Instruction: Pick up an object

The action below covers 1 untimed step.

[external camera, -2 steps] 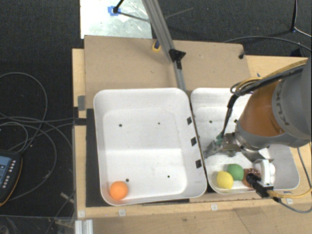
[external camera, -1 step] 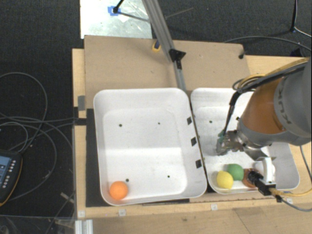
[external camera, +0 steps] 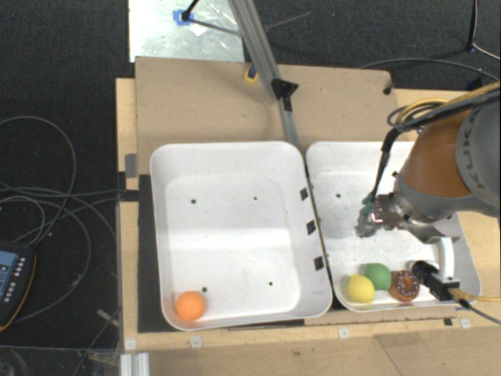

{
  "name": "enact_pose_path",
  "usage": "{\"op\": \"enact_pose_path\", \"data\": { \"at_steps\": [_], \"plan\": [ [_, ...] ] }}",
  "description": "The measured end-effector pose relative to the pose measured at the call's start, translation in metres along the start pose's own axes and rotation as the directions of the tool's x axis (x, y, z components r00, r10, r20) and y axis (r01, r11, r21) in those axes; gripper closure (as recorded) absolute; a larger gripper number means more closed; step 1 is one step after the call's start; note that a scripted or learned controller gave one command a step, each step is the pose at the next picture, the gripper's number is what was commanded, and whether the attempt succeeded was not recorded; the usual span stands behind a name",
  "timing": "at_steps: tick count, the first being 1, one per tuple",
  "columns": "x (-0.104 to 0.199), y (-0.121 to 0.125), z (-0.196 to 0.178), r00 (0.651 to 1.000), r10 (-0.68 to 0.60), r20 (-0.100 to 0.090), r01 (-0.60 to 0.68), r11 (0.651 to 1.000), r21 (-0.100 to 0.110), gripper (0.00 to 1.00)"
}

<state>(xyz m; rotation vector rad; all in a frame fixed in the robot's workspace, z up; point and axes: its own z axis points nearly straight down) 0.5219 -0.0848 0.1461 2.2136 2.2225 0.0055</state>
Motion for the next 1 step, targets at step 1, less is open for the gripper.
{"op": "enact_pose_path", "data": {
  "at_steps": [1],
  "plan": [
    [-0.0068, 0.0105, -0.0527, 1.000, 0.000, 0.001, 0.000, 1.000, -0.002, 1.00]
  ]
}}
